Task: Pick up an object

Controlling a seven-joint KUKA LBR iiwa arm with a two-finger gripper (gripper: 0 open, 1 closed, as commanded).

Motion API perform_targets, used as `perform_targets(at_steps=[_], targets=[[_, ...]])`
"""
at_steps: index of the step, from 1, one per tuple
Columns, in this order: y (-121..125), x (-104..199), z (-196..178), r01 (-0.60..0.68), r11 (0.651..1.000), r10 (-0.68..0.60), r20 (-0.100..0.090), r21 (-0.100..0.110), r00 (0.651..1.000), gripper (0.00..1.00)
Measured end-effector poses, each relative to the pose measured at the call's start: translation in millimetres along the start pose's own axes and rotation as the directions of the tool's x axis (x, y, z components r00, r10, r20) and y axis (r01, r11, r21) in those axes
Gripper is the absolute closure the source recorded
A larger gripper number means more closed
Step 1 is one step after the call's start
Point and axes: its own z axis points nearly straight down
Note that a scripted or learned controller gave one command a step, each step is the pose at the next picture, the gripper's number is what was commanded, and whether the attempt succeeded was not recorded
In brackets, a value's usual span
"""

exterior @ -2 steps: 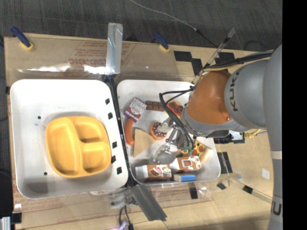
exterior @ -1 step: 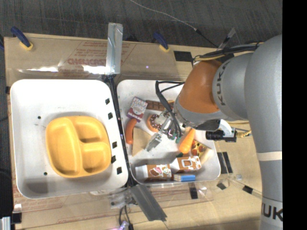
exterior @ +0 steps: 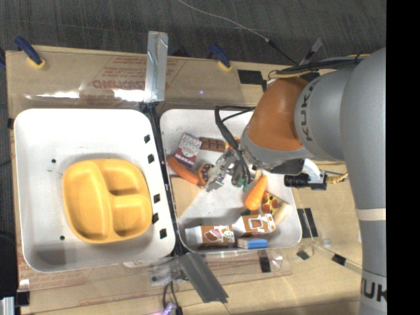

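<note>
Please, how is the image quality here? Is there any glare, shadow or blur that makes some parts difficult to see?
Camera view: glare on the clear tape above the left bin; soft shadow under the yellow tray; the gripper is slightly blurred and crowded by clutter, its state unreadable; lighting otherwise even.

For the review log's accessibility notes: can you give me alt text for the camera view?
A grey and orange arm reaches from the right, its gripper low over the right bin among carrots and small food packages. The left bin holds a yellow divided tray.
</note>
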Motion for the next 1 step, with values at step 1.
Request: perform_targets(at_steps=[1], targets=[[3.4, -23.3, -138.5, -0.271, 0.963, 0.271, -0.007, 0.003, 0.963, 1.00]])
